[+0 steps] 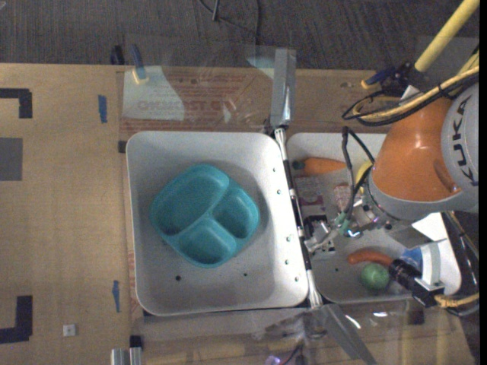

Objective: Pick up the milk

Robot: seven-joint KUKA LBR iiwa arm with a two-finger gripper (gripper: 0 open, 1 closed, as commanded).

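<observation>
Although the arm point(415, 166) covers part of it, the milk point(316, 195), a pale carton with pinkish print, lies in the right bin point(335, 278) close to that bin's left wall. An orange carrot point(326, 166) rests just above it, near the bin's far edge. The end effector point(323, 238) hangs just below the carton, low over the bin; whether it is open or closed cannot be told, and nothing is seen held in it. Farther right in the same bin, a red-orange pepper point(367, 257) lies beside a green ball point(374, 277). The left bin point(152, 158) holds a teal divided plate point(204, 215) near its middle. Both bins sit on the brown table point(61, 204).
</observation>
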